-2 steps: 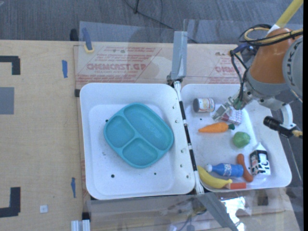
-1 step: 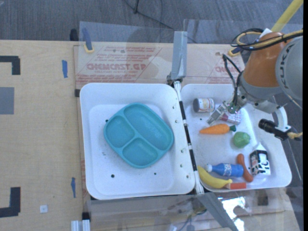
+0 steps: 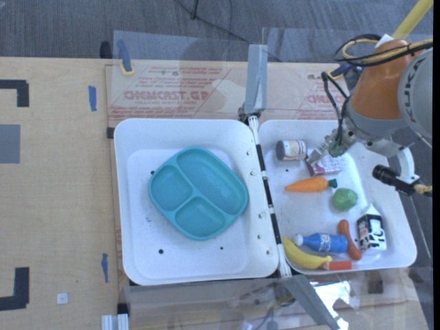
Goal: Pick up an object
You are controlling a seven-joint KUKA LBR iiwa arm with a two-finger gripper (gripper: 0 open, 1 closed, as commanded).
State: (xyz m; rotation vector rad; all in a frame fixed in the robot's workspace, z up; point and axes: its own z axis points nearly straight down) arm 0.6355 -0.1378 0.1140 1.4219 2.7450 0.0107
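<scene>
The tool [image 3: 328, 151] sits low over the far part of the right shallow white plastic bin [image 3: 402, 253], at the end of the grey arm with its orange band [image 3: 379, 88], and its tips are right at a small pink-and-white packet [image 3: 326, 163] lying on the bin floor. Whether the tool is open or closed on anything cannot be told at this size. The packet looks flat on the bin and not lifted, so I judge the pick not yet done: at best the tool is at the point of grasping, and the closing and lifting are left. Just beside the packet, toward the bin divider, lies a small jar with a white label [image 3: 292, 149] on its side; just nearer the camera lies an orange toy carrot with a green tip [image 3: 309, 184], then a green round toy [image 3: 344, 199]. Along the near edge rest a blue-and-white bottle [image 3: 322, 242], a yellow toy banana [image 3: 300, 254], a red sausage-shaped toy [image 3: 348, 239] and a black-and-white carton [image 3: 370, 231]. The left white bin [image 3: 130, 143] holds a turquoise divided plastic plate [image 3: 198, 192], well apart from the tool. Both bins stand on the wooden table [image 3: 55, 184].
</scene>
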